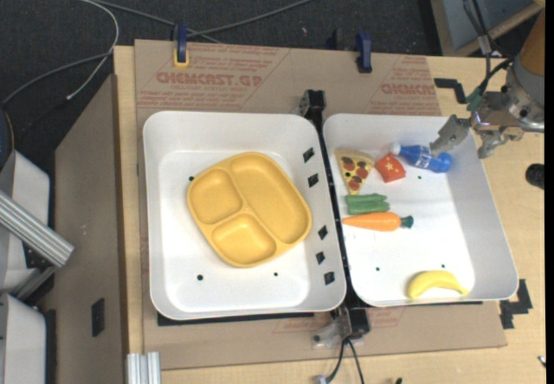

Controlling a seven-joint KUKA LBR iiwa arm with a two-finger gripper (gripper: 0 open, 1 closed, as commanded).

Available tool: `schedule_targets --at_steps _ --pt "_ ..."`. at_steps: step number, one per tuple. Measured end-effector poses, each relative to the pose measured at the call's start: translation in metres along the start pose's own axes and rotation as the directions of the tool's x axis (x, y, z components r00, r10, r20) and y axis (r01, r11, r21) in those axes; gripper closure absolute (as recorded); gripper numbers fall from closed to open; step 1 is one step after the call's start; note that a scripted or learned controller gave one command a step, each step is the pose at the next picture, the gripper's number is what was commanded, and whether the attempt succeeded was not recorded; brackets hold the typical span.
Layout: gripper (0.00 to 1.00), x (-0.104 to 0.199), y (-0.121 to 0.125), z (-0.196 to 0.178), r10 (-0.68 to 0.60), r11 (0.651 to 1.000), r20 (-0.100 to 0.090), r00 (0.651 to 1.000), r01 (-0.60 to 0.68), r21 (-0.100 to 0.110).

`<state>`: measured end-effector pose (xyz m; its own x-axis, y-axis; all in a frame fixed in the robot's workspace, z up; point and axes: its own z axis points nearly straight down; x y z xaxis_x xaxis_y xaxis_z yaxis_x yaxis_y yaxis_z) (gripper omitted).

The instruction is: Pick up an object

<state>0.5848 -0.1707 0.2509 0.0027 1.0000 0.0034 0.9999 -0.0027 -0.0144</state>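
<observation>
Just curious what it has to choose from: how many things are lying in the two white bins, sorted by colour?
Yellow: 2, the divided plate and the banana
Orange: 1, the carrot
Green: 1, the bean pods
Red: 1, the small block
Blue: 1, the bottle
Mixed: 1, the pizza slice
Total: 7

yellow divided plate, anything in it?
Empty. The yellow divided plate in the left bin shows three bare compartments; the toy food lies in the right bin.
</observation>
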Motion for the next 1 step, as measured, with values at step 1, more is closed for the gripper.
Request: schedule_targets --at_steps 1 --pt "0.0 0.0006 0.0023 -0.0077 -0.003 1.0 0.003 1.0 0.003 -0.014"
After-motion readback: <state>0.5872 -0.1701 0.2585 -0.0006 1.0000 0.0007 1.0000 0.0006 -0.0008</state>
